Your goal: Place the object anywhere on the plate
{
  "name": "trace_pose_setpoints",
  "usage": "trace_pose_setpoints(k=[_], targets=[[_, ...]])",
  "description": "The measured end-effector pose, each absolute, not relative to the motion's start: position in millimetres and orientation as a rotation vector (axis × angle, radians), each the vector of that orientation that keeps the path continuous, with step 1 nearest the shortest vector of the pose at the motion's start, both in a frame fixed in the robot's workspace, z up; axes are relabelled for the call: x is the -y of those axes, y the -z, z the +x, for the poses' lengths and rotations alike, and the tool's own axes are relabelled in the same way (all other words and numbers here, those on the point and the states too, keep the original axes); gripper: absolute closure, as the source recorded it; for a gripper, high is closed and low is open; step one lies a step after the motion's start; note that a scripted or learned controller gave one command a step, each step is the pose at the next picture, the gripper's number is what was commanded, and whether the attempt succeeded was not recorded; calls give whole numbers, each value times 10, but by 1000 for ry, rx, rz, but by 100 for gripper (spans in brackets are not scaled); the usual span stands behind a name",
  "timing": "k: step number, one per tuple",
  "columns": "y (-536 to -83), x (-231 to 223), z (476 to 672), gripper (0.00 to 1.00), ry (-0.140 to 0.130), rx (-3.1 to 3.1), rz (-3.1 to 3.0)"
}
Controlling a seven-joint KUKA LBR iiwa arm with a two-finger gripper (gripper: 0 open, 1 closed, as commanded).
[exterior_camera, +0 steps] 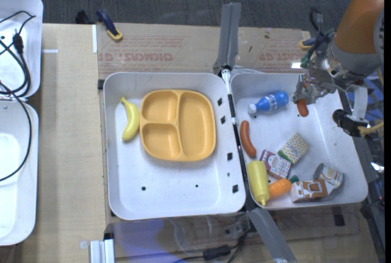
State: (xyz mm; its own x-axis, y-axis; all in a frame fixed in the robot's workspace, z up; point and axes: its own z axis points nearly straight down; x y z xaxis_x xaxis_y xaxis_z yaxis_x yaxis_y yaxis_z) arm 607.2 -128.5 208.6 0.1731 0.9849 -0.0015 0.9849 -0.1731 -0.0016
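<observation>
The desk [67,133] is light wood and carries two white bins side by side. The left bin [171,194] sits in the middle of the picture. The right bin [342,158] sits at about 3 o'clock from it, touching along the middle edge.

The arm [360,24] is grey with an orange band and comes in from about 2 o'clock. It hangs over the top right corner of the right bin.

The yellow plate [178,124] lies in the left bin, in its upper half. It has three parts. A banana [129,119] lies just beside the plate at 9 o'clock.

The gripper [303,97] points down over the right bin. A small red-orange thing [303,108] shows at its tip, right at the jaws. I cannot tell if the jaws are wide or tight on it.

A blue bottle [269,102] lies at 9 o'clock from the gripper. A red sausage [247,138] lies by the left wall of the right bin. Below it, at 6 o'clock, lie a yellow bottle [258,181] and a carrot [280,188], touching. Small boxes [292,149] lie near the middle of the bin, and a small carton [308,189] lies near the bottom edge.
</observation>
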Motion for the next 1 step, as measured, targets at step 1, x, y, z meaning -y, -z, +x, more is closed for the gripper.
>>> trace_pose_setpoints(k=[1], targets=[[-1904,424,6206,100,-5,2002,-2419]])
